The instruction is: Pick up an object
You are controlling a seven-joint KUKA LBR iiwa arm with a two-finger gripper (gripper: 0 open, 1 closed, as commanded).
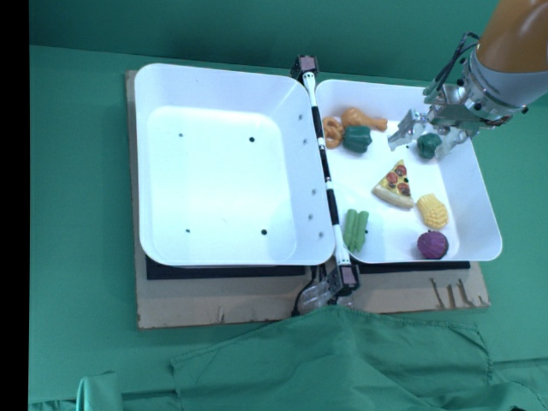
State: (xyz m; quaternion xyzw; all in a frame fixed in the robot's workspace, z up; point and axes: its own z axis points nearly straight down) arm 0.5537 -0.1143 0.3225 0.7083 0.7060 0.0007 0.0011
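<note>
Camera view: claw (425,137) around small rounded green toy (428,145), axis unclear.

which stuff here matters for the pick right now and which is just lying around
In play:
gripper
dark green toy just beneath it
right bin

Lying about:
green pepper
orange drumstick
pretzel
pizza slice
corn cob
purple toy
green pods
left bin
</note>
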